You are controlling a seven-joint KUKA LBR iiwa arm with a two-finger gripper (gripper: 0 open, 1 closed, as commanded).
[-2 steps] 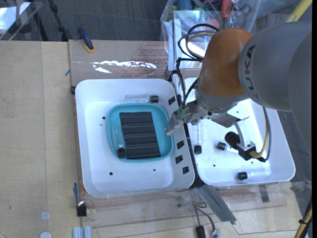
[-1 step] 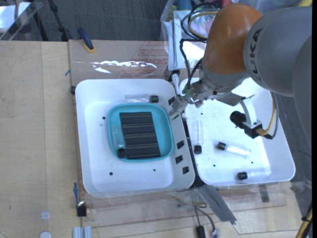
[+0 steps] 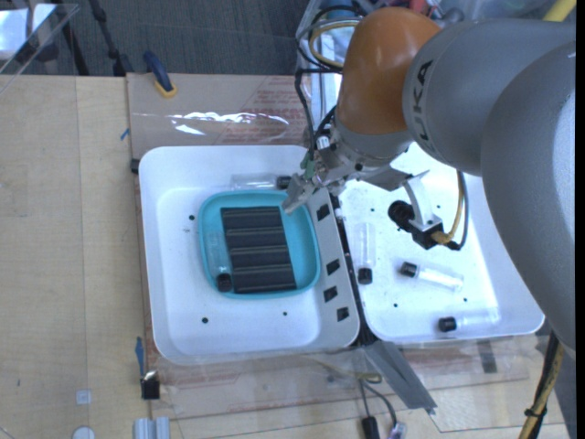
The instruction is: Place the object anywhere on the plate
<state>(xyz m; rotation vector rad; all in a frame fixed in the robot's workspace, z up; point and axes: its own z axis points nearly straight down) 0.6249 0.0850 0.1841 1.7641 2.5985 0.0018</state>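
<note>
A: Where's the plate?
B: The teal plate [image 3: 306,245] sits in the left bin [image 3: 174,273], with a dark ribbed block [image 3: 258,250] lying flat on it.
A: And the claw?
B: The claw [image 3: 302,190] hangs at the plate's top right corner; whether it's spread or pinching, I cannot tell.
A: Anything in the right bin [image 3: 512,314]?
B: 2 clear tubes [image 3: 430,274] with black caps, on the counter's [image 3: 55,245] right side.

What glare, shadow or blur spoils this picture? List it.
Camera view: glare whitens the right bin and streaks the plastic sheet behind the left bin; the arm looms large and soft; the hand is slightly blurred above the teal plate.
</note>
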